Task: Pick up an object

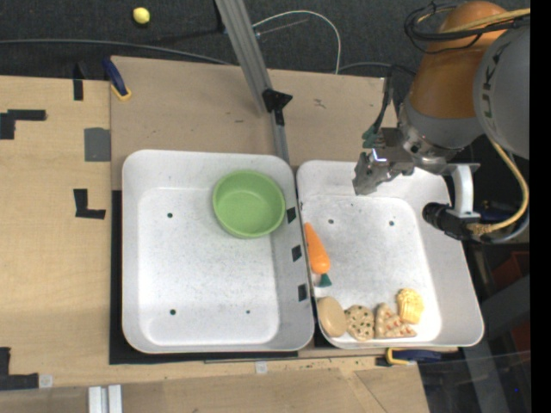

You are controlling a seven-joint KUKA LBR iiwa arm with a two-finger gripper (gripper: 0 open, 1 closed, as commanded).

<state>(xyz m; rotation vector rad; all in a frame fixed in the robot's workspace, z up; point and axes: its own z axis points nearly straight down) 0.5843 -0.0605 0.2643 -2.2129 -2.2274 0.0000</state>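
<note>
Toy foods [370,319] along right bin's [448,269] near edge, carrot [317,249] beside.

Only partial dark letters, likely "KU", on the grey arm [508,84].

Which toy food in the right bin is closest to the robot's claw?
The orange carrot. It lies along the right bin's left wall, higher up than the other foods clustered along the bottom edge, so it sits nearest the gripper at the bin's top.
</note>
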